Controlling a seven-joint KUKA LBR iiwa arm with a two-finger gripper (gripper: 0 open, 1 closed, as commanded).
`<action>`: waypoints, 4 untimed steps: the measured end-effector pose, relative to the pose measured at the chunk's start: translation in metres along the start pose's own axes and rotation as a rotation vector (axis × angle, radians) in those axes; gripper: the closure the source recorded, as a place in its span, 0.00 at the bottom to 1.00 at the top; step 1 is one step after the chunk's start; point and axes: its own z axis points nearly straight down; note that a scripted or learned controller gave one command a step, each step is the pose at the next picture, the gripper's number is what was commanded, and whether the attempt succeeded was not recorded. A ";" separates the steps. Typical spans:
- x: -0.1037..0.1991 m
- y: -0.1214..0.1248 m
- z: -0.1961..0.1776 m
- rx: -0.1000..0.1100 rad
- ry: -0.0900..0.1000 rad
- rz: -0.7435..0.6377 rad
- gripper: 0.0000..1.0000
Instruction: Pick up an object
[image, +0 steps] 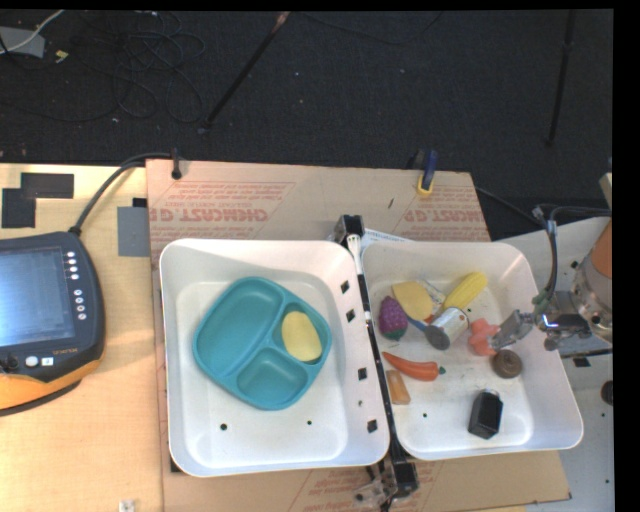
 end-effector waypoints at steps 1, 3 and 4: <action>0.039 0.005 0.085 0.007 0.004 -0.003 0.00; 0.021 0.041 0.117 -0.002 -0.005 0.005 0.00; 0.111 -0.029 0.118 0.004 0.003 -0.004 0.00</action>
